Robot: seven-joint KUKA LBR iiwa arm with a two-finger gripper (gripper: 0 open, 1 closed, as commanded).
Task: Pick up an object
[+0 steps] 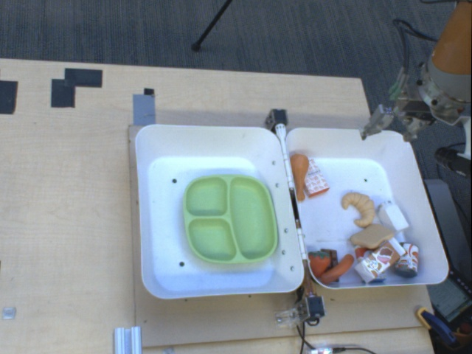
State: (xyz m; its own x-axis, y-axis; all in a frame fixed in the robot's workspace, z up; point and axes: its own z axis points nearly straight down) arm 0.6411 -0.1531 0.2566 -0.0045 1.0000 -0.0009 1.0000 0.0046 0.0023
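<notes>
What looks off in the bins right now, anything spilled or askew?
Nothing spilled or damaged. One oddity: the orange carrot-like toy lies against the divider at the right bin's left edge, beside a small red-and-white packet. The other toys crowd the near corner. The green tray sits squarely in the left bin.

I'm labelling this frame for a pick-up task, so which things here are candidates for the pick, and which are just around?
For the job:
gripper, over the right bin's far right corner
croissant
carrot
white block
small carton

Just around:
green divided tray in the left bin
right bin itself
black tape patches on the bench
</notes>
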